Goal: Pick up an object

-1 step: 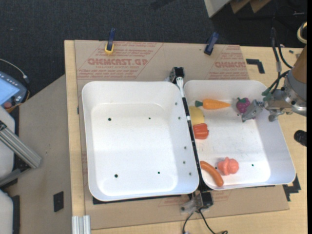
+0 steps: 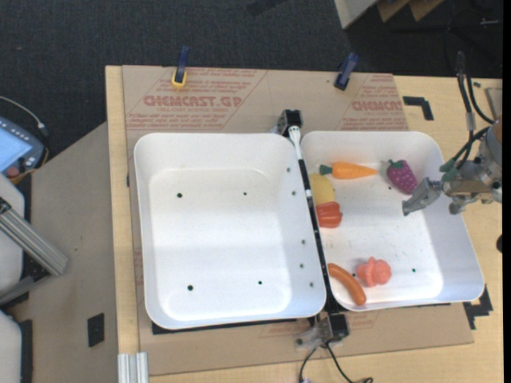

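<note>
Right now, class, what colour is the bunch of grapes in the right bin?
Purple, seen in the camera view: grapes.

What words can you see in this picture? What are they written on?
"CHEMCAST GP" in red on the brown sheet under the bins, above the left bin; the last letters are blurry, so I am not sure of them.
The same red print stands above the right bin near, too faint to read properly.
The smaller red lines under both are too small to read.
No words on the toys or the gripper.
</note>
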Robot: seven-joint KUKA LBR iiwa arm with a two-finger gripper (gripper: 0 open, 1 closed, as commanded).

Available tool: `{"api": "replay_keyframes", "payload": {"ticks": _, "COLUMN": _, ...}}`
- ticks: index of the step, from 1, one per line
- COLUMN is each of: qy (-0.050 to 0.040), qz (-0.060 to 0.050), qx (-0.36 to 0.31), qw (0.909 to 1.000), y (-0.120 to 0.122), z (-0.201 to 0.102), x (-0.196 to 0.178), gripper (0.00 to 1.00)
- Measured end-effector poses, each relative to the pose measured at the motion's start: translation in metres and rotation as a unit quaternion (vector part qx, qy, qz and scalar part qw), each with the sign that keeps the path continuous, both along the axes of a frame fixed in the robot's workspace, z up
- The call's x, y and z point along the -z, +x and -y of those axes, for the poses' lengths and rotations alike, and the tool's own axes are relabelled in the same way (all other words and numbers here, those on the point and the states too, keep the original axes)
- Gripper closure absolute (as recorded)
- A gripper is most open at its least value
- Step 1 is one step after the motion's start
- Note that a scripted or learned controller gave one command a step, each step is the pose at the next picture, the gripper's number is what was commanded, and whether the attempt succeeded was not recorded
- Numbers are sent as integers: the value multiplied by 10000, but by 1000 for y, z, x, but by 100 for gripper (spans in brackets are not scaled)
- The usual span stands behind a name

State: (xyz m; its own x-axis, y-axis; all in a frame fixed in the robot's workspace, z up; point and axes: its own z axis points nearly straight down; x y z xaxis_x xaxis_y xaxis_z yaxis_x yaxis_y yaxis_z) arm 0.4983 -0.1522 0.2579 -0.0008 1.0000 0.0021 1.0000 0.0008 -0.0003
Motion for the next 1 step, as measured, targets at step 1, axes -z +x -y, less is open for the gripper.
{"api": "replay_keyframes", "payload": {"ticks": 1, "qy": 12, "qz": -39, "qx": -15, "qw": 10000, "y": -21, "z": -49, "x": 50, "gripper": 0}}
